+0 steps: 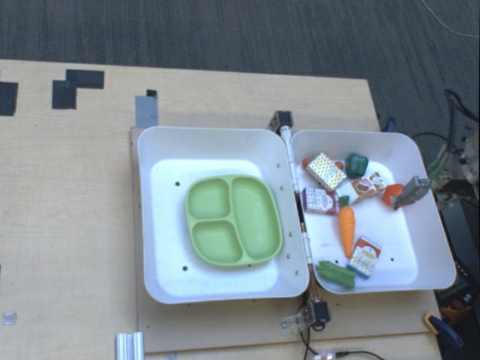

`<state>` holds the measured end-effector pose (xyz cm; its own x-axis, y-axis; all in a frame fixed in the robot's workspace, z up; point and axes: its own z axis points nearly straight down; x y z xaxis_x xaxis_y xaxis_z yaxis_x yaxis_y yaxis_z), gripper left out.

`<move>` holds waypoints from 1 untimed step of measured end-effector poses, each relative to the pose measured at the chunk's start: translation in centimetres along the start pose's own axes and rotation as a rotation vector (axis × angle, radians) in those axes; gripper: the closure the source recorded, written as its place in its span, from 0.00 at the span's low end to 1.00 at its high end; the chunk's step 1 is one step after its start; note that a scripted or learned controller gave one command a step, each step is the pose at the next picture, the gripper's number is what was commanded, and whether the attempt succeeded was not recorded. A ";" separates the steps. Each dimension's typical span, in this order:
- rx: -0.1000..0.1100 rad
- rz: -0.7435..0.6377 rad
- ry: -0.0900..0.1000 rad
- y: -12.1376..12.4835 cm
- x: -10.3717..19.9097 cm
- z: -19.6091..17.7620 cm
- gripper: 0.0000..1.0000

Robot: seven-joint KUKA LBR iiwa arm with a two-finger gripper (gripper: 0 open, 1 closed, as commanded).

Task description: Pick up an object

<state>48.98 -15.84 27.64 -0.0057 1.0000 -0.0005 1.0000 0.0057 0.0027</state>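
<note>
While the tool (411,193) hangs at the right bin's (431,265) right rim, its state impossible to tell, the toy carrot (346,229) lies mid-bin, apart from its neighbours. A good grasp would descend straight over it, straddling its narrow width.

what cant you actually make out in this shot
- Gripper, camera view: small and blurred at the right bin's far side; open or shut can't be told.
- Arm: cut off by the view's right edge.
- Print on the small cartons: too small to read.
- Orange item by the gripper: partly covered by it, so its identity is unclear.
</note>
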 end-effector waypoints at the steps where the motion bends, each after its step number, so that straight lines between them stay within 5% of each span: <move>1: 0.002 0.003 0.001 -0.3 2.3 11.5 0.00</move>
<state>48.66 -13.56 16.15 -0.0023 1.0000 0.0006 1.0000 0.0023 0.0002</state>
